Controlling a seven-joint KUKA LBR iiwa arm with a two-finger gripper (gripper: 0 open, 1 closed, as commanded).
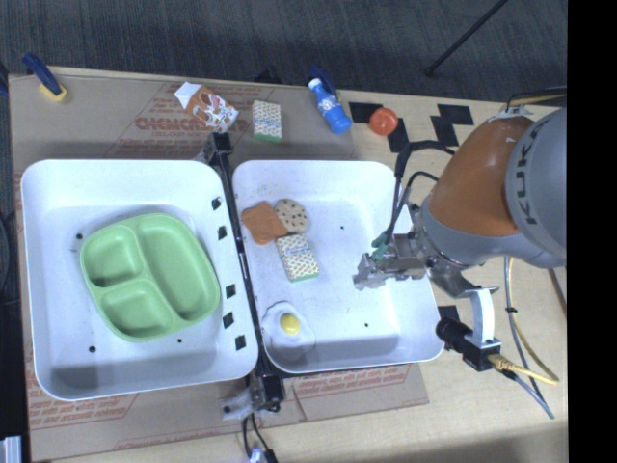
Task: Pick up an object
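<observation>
Sponge (pixel 298 258): pale patterned block, lying flat in the right bin (pixel 318 177), left of centre.
Near it: orange piece (pixel 263 222) and speckled cookie (pixel 292 215) just above; fried egg (pixel 286 324) at the lower left corner.
Left bin (pixel 39 278): green divided plate (pixel 147 274).
Tool (pixel 371 271): low over the right bin's right side, well apart from the sponge; pinching nothing.
Desk (pixel 424 128): blue bottle (pixel 330 105), orange ball (pixel 384 120).

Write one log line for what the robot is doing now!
gripper: over right bin, holding nothing | toast, cookie, sponge, egg: untouched
</observation>
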